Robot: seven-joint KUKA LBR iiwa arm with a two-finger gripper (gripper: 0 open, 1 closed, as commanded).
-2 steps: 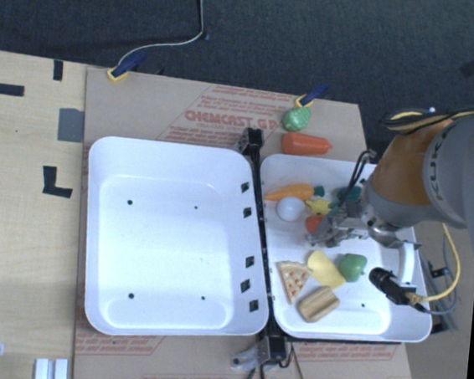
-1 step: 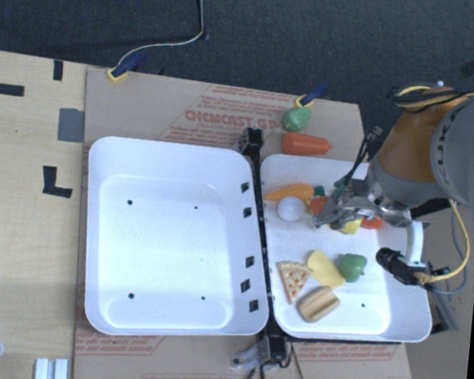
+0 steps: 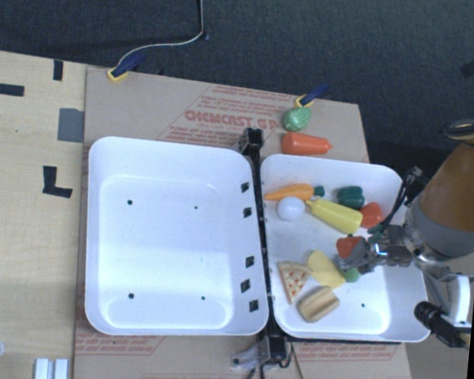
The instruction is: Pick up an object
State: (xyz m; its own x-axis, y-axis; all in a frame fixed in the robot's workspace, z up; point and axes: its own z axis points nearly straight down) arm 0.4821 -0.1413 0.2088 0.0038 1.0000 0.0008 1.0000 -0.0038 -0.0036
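The gripper [image 3: 363,255] is low over the right bin [image 3: 374,325], near its right edge, nosing at a small red piece [image 3: 348,246] beside a yellow one [image 3: 326,269]. Whether it's apart or clamped, I cannot tell. It's likely lining up a grab.

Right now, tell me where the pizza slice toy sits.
The pizza slice toy lies in the right bin, near its lower left corner, just left of the bread roll and below a yellow piece.
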